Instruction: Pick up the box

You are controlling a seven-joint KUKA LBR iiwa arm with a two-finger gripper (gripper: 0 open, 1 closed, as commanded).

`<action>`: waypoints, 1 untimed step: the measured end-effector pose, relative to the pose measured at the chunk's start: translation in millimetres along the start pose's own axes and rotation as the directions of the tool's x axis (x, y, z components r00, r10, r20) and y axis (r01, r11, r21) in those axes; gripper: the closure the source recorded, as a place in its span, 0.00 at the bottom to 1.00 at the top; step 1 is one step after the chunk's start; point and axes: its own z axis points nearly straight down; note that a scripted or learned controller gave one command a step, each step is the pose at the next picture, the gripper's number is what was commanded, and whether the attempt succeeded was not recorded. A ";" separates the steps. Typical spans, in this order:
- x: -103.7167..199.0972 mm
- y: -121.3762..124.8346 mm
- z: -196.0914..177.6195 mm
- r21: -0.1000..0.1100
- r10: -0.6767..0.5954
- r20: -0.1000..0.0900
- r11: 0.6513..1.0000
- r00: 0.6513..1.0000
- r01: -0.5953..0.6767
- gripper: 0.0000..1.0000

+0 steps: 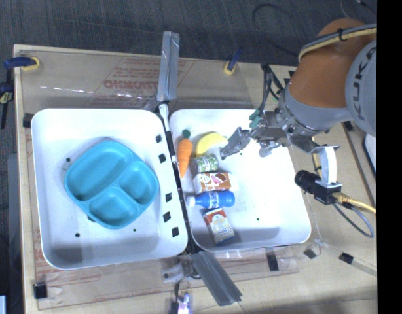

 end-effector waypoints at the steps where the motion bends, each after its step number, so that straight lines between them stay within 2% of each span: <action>1: 32.2 17.8 146.2 -0.001 0.103 0.000 0.995 0.995 -0.103 0.00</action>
